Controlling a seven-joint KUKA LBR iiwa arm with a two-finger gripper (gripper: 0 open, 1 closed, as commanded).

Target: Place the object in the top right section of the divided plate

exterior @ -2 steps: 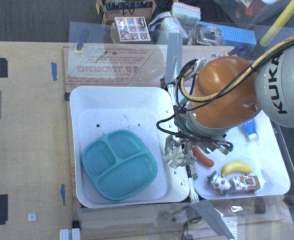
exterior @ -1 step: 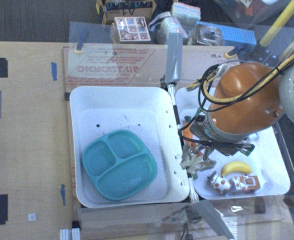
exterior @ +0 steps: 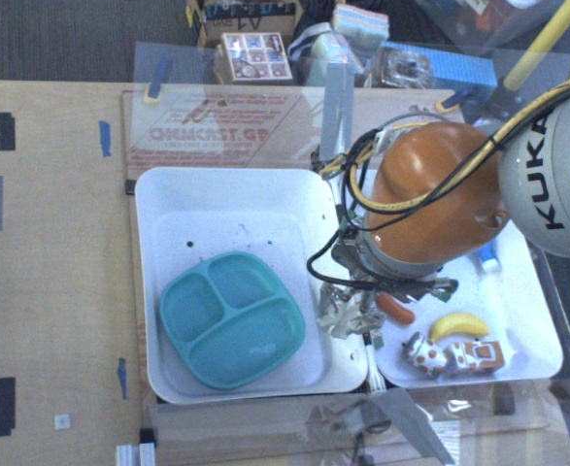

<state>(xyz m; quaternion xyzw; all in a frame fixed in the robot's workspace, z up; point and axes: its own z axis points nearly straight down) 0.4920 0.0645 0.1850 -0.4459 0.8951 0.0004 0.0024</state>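
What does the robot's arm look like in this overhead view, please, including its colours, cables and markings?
The arm has a pale grey shell with black "KUKA" lettering and a glossy orange band above the wrist. Yellow and black cables loop around that band. Below it sits a dark metal collar, then the silvery claw.

Pale wooden bench (exterior: 51, 289), cardboard box (exterior: 243, 6) behind, blue tape marks (exterior: 104, 138)

"KUKA" in black capitals, reading sideways, on the white arm housing (exterior: 561, 178) at right. Faint red print on the clear sheet (exterior: 221, 129) behind the bins, roughly "CHEMCAST GP", mirrored or washed out, not certain. Small patterned box (exterior: 253, 56) and cardboard box (exterior: 241, 8) at top carry print too small to read.
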